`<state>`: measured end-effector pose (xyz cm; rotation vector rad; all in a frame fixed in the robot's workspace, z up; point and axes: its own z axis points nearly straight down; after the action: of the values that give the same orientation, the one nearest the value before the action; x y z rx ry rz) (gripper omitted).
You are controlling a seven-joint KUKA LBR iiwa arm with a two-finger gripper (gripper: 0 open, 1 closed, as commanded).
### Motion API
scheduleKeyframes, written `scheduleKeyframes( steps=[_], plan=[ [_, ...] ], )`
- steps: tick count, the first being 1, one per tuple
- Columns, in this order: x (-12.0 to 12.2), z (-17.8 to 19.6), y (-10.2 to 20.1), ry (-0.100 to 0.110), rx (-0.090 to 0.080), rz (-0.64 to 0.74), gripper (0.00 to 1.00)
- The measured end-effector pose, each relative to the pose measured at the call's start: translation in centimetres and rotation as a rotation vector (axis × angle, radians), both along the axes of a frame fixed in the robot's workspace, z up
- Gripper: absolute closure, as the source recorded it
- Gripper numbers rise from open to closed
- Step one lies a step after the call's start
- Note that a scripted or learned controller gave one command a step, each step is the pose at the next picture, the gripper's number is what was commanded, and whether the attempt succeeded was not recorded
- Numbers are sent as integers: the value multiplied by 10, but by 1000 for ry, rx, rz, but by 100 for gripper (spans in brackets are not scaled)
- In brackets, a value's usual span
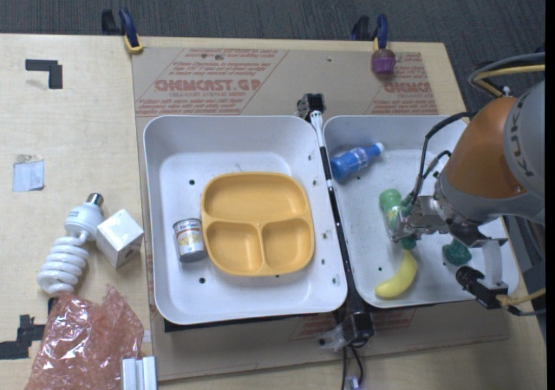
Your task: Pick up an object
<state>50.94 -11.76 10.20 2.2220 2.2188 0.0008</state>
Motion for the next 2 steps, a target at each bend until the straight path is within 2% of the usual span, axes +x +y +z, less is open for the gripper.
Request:
scheduleKeyframes(
  steps=[1,2],
  plan=[
    [5,90,82,0,0,3,100],
    [5,90,82,0,0,4,0]
  ],
)
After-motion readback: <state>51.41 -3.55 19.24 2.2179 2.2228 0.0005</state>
